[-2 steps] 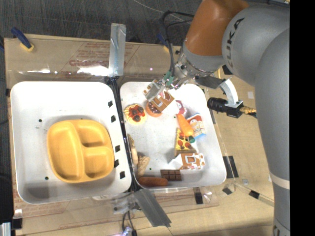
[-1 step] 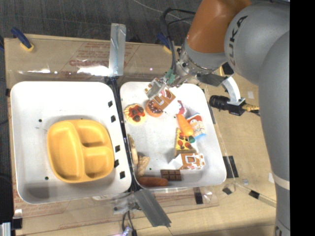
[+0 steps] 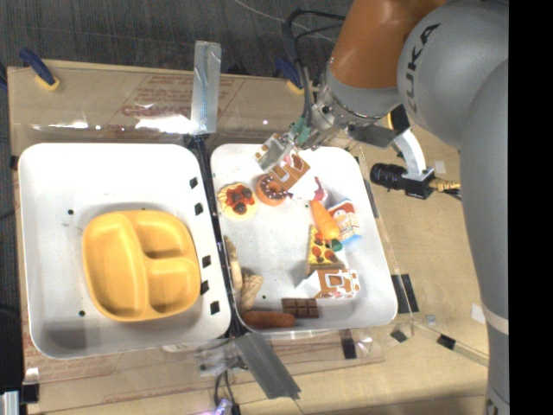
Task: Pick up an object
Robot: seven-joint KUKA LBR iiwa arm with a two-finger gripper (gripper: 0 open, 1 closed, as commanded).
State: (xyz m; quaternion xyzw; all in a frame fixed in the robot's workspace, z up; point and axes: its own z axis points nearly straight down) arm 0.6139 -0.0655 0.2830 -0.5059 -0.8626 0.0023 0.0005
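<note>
Gripper [image 3: 278, 152] sits low over the far edge of the right bin [image 3: 373, 232], reaching in from the grey arm [image 3: 449, 67] with its orange band. Cannot tell how the gripper is set — the view is too small and cluttered there.

Just under the tool: a brown-and-white waffle-like piece [image 3: 289, 171], touching or nearly touching the tool tip, and a chocolate donut [image 3: 273, 190] just beside it. To their left, a small tart with red berries [image 3: 237, 199].

Further out in the same bin — a carrot [image 3: 324, 221], a pizza slice [image 3: 320, 251], a small carton [image 3: 337, 284], a chocolate bar [image 3: 301, 307], a sausage [image 3: 269, 320] and a peanut-like piece [image 3: 250, 290] along the near wall.

Left bin [image 3: 52, 171] holds a yellow divided tray [image 3: 140, 263], lying flat, well apart from the tool.
</note>
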